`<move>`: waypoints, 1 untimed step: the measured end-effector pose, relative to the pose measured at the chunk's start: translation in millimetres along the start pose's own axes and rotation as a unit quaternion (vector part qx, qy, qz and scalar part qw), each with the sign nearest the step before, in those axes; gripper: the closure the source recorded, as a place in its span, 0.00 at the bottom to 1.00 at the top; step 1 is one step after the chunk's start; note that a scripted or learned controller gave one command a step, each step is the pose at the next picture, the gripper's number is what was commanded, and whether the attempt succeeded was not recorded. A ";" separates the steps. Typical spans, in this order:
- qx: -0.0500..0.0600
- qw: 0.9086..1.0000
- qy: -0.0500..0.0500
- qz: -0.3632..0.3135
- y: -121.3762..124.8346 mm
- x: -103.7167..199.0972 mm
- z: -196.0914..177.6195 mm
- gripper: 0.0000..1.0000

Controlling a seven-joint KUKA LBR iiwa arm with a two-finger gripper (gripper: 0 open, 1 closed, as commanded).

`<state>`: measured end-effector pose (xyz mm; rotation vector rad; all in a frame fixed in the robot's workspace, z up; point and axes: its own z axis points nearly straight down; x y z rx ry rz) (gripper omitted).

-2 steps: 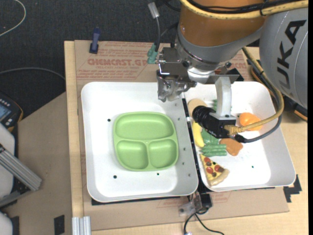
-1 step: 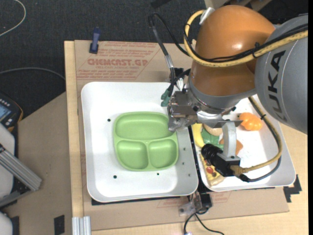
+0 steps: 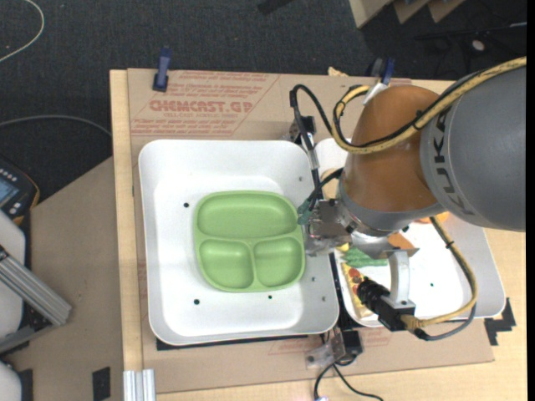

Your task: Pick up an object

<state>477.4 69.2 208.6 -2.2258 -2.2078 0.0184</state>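
Note:
A green three-compartment plate lies flat in the middle of the left white bin. The grey arm with its orange band hangs over the right bin and hides most of it. Under the wrist, my gripper is low over the right bin's left side, close to the wall between the bins. Small colourful objects, red, orange and green, lie in the right bin just beside and below the gripper. I cannot make out whether anything is held.
Black cables run from the arm over the left bin's right rim. A black connector on the arm hangs over the right bin's front edge. Both bins rest on a brown board with a blue clamp at the back left.

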 end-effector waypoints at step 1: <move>-0.017 1.000 0.004 -0.005 0.8 3.9 -205.1 1.00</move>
